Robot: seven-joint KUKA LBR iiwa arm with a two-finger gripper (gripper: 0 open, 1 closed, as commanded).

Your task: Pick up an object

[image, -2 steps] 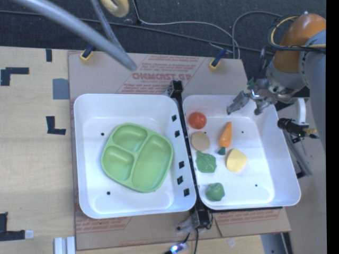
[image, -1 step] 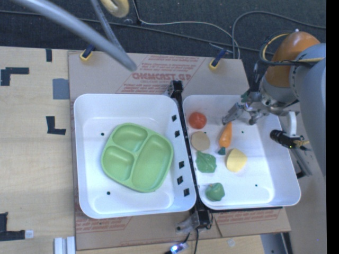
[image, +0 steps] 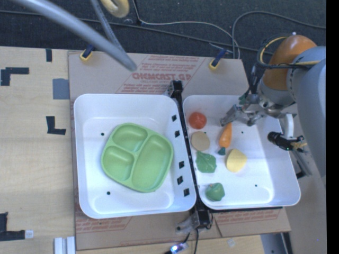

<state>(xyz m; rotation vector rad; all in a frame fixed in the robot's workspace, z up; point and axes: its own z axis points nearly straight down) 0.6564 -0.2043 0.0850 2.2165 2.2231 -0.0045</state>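
Observation:
The right bin (image: 275, 189) holds several toy foods. A red tomato (image: 197, 120) lies at its back left and a tan round biscuit (image: 200, 141) just in front of it. An orange carrot (image: 225, 136) lies near the middle, with a yellow lemon (image: 236, 160) in front. Two green pieces sit lower down, a leafy one (image: 206, 162) and a rounder one (image: 215, 192). My gripper (image: 229, 119) reaches in from the right, low over the bin, with its tip right above the carrot's far end. Nothing is visibly held.
The left bin (image: 87, 142) carries a green divided plate (image: 138, 156). A black divider (image: 183, 142) runs between the bins. My grey arm with its orange band (image: 283, 62) stands over the right bin's far right corner. Cables lie behind the bench.

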